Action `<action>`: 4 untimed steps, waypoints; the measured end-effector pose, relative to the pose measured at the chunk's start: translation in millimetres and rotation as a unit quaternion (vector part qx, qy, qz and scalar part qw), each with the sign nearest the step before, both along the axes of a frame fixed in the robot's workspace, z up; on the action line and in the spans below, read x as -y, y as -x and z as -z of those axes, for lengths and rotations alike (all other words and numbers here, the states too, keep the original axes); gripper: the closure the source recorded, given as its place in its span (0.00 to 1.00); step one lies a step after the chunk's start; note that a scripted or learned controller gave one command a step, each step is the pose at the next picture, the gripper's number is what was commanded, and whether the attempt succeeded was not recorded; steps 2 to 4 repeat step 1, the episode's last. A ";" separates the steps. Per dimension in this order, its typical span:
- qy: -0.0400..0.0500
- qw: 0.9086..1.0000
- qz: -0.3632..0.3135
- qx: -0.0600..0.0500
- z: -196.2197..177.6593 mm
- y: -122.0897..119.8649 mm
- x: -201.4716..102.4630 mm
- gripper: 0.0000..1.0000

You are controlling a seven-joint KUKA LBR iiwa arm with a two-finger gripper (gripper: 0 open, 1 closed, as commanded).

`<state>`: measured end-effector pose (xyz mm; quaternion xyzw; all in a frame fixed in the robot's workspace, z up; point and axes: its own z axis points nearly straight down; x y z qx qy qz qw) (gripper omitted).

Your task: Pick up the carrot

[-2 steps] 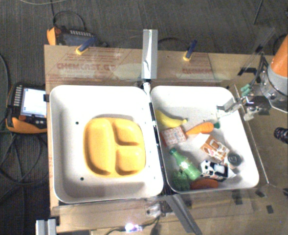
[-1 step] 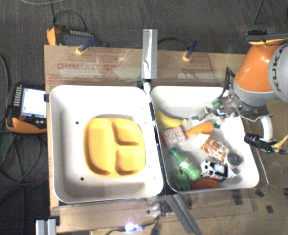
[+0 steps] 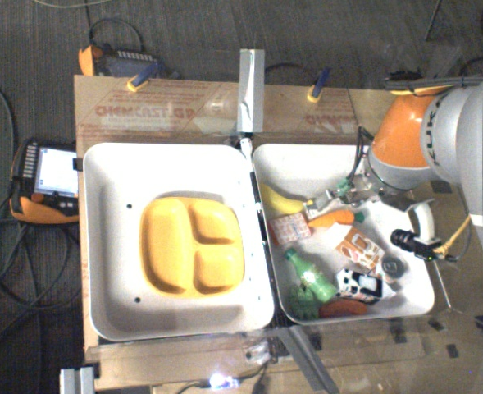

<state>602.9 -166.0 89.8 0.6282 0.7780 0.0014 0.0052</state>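
Observation:
The carrot is orange with a small green tip at its right end. It lies across the middle of the right bin, just right of a banana. My gripper comes down from the orange-banded arm on the right and sits directly over the carrot's upper edge, very close to it or touching it. The metal of the wrist hides how the gripper meets the carrot.
The right bin also holds a snack packet, a green bottle, an orange carton, a black-and-white item and a red item. The left bin holds a yellow divided plate.

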 end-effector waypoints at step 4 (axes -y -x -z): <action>0.000 1.000 0.000 0.002 -9.8 -0.9 0.2 1.00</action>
